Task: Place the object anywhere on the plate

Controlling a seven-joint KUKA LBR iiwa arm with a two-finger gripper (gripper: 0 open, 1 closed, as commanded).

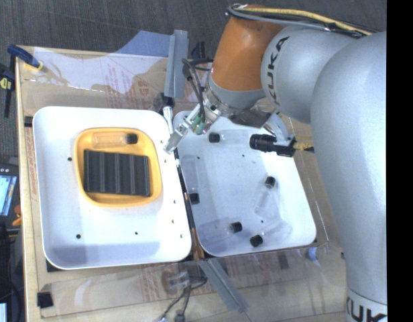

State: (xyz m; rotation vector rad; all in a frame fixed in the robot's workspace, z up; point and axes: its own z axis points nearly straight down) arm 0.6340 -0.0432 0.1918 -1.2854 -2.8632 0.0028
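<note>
Hidden bits first. The arm (314, 66) covers the far-right corner of the right bin (226, 180) and is cut off by the frame on the right. The gripper (171, 141) is small and blends into the white rims, so jaw state: can't tell. It sits over the seam between the two bins, near their far edge.

Right bin has several small black pieces (236, 227), scattered and well apart. There's something clear near the front ones, too faint to identify. There's also a small dark spot (131, 138) at the far rim of the yellow plate (99, 139), can't resolve it.

Task object is a ribbed black block (118, 172), rectangular with several parallel ridges. It lies flat on the plate in the left bin (59, 233), fills most of the plate's well, and is clear of the gripper.
</note>
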